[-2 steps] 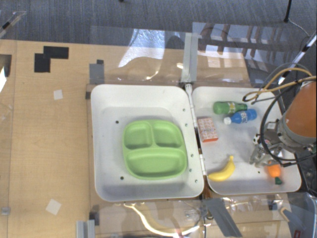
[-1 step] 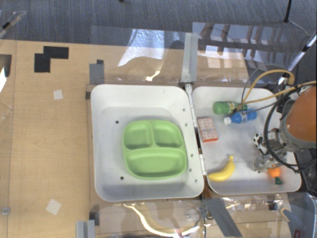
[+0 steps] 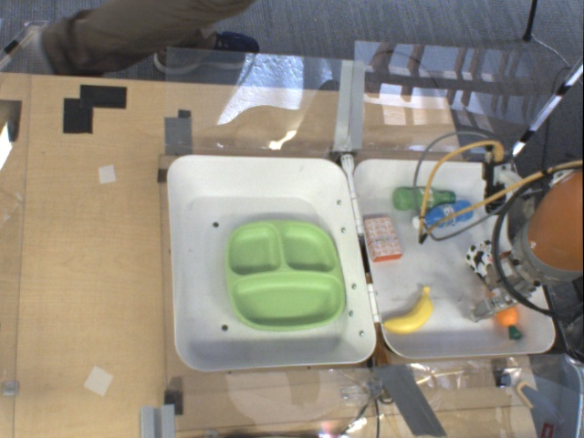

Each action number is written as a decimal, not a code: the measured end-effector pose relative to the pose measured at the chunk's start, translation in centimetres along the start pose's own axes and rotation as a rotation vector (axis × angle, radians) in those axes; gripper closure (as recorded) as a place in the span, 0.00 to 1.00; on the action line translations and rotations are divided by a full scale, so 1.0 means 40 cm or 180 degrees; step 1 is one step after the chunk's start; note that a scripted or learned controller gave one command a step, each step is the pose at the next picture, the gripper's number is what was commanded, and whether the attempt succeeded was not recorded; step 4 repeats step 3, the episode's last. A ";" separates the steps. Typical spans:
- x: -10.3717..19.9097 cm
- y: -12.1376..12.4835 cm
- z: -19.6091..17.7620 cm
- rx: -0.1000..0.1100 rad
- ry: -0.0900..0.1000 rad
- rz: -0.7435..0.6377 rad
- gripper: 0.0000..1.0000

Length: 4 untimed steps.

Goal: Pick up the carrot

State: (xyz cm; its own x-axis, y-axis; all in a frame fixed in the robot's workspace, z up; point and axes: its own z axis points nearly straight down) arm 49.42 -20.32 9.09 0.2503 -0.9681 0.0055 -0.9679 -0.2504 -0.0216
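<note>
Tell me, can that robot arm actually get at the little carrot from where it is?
Probably yes. The carrot lies in the right bin's near right corner, right beside the hand, with nothing lying on it. The banana sits well off to the side. The bin wall close by could cramp the approach.

The arm (image 3: 558,231) has an orange band beside the right bin (image 3: 401,272). Yellow and black cables (image 3: 456,158) loop above that bin. The gripper (image 3: 488,304) is metallic grey.

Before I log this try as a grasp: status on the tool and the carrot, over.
Tool low in right bin, near corner. Carrot right beside its tip; grip not confirmed. Banana lies apart to the left, not in the way.
</note>
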 end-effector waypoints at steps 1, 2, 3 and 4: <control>0.000 -0.009 -0.029 0.0025 0.0004 0.0013 1.00; 0.000 -0.017 -0.056 0.0049 0.0005 0.0027 1.00; 0.000 -0.026 -0.084 0.0074 0.0008 0.0043 1.00; 0.000 -0.026 -0.084 0.0074 0.0008 0.0043 1.00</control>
